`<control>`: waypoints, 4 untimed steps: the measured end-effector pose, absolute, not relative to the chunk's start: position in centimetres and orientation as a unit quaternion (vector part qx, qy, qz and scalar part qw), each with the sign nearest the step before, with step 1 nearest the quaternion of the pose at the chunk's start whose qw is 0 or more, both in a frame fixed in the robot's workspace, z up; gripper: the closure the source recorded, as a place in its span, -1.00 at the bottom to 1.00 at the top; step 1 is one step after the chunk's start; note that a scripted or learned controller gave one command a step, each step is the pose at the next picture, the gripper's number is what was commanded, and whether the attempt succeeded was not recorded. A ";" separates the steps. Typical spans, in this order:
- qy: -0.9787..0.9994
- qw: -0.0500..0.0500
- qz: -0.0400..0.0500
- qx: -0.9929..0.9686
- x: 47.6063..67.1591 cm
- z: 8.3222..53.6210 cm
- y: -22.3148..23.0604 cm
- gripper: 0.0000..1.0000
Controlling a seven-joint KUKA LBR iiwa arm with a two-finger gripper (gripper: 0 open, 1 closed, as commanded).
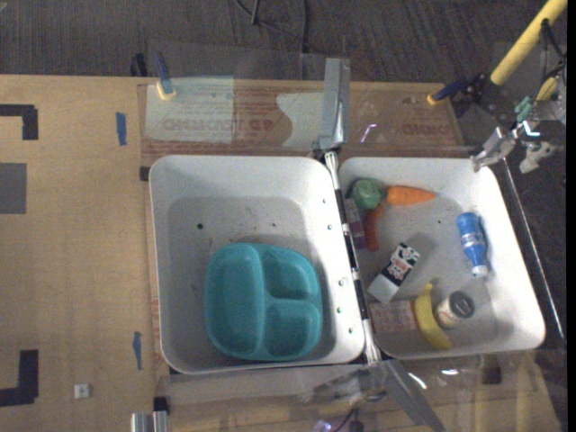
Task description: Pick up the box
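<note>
The box [396, 271] is a small white carton with a black-and-white print. It lies tilted in the middle of the right bin [526, 268]. My gripper [515, 154] hangs at the bin's far right corner, over its rim. It is far from the box, up and to the right of it. Its two metal fingers [490, 149] stand apart with nothing between them, so it is open.
Around the box in the right bin lie a green object [365, 193], a carrot [409, 195], a blue bottle [472, 242], a jar [454, 309], a banana [428, 322] and a flat pink packet [391, 317]. A teal divided tray [263, 301] sits in the left bin [171, 241].
</note>
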State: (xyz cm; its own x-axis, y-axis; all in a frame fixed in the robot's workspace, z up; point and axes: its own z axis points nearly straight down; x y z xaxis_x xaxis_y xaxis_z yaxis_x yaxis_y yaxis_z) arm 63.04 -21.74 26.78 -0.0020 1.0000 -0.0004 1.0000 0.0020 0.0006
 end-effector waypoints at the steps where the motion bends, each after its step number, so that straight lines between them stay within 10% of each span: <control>1: 0.734 0.002 0.001 0.679 59.4 9.5 -15.1 -1.00; 2: 0.638 0.002 0.000 0.770 61.6 21.1 -22.0 -1.00; 3: 0.595 0.002 0.003 0.804 59.3 8.8 -11.1 -1.00; 4: 0.583 0.002 0.001 0.812 65.0 21.7 -15.2 -1.00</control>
State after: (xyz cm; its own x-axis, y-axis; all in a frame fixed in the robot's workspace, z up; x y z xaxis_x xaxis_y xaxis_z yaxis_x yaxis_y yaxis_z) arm 65.01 -15.18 21.66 0.3197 0.9475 -0.0007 0.9475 -0.3197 0.0040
